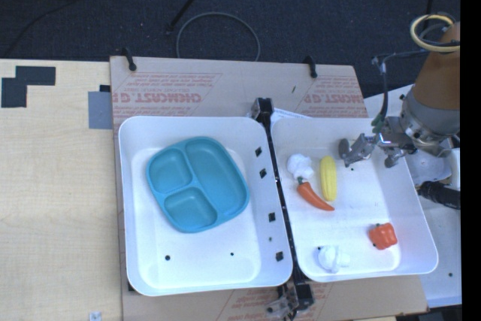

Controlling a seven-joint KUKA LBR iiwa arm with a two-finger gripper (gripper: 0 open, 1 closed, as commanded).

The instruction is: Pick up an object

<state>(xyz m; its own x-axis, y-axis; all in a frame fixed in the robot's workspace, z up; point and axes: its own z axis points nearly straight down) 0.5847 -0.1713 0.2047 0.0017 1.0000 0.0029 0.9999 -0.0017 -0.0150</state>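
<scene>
A workspace seen from above: dark carpeted floor (316,4) behind a pale wooden desk (52,199).

Black cables (218,30) loop and trail across the carpet along the top of the view. The light-grained desk fills the left side, marked with dark and grey rectangular patches (98,109) near its back edge. A brown cardboard sheet (225,90) printed with red lettering lies flat beside it, held by black clips (129,61) at its rear corners.

two bins (143,162), one plate (197,183), five toys (328,177)
</scene>
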